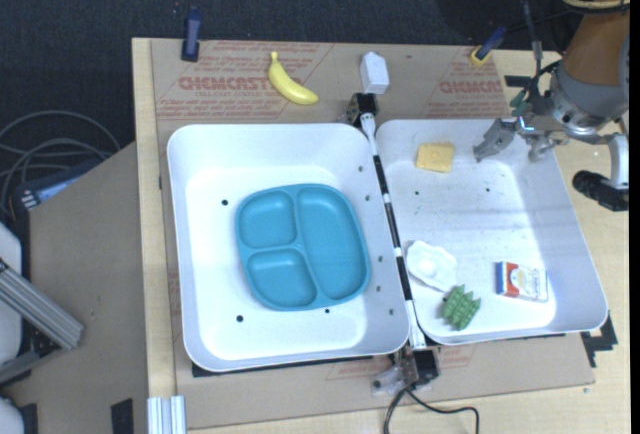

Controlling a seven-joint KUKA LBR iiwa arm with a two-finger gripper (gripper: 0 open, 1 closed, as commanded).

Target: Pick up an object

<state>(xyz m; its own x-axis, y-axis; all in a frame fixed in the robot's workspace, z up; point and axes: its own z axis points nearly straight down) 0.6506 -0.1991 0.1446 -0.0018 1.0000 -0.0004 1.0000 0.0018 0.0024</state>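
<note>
The right bin [560, 222] holds a yellow square sponge [435, 157] at its far left, a white crumpled object [430, 263] near the divider, a green toy [460, 307] at the front and a small red, white and blue box [520, 280] at the front right. My gripper [515, 142] hangs over the bin's far right corner, to the right of the sponge. Its fingers [487, 142] are spread open and nothing sits between them.
A blue divided plate [300, 245] fills the middle of the left bin [200, 172]. A yellow banana [290, 82] and a small white block [374, 72] lie on the bench behind the bins. Cables hang by the arm at the right.
</note>
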